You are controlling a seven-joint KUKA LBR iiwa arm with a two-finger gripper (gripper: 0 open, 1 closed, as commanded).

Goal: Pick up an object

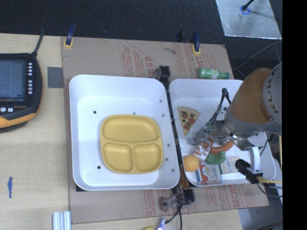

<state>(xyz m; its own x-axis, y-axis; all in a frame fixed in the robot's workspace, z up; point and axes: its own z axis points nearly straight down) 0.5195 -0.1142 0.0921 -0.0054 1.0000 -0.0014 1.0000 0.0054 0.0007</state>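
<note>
The right bin [201,87] holds a pizza slice [188,119], an orange ball [191,163], a red-and-white carton [203,150], a red sausage [222,147] and a few small packets [210,173] near its front wall. My gripper [203,137] hangs low in the middle of this bin, under the grey wrist [249,109]. It sits just above the carton and right of the pizza slice. The wrist and cables hide part of it.
The left bin [81,95] holds a yellow divided plate [131,143]. A green bottle [212,74] lies on the cardboard behind the right bin. A control tablet [17,90] rests at the far left of the bench.
</note>
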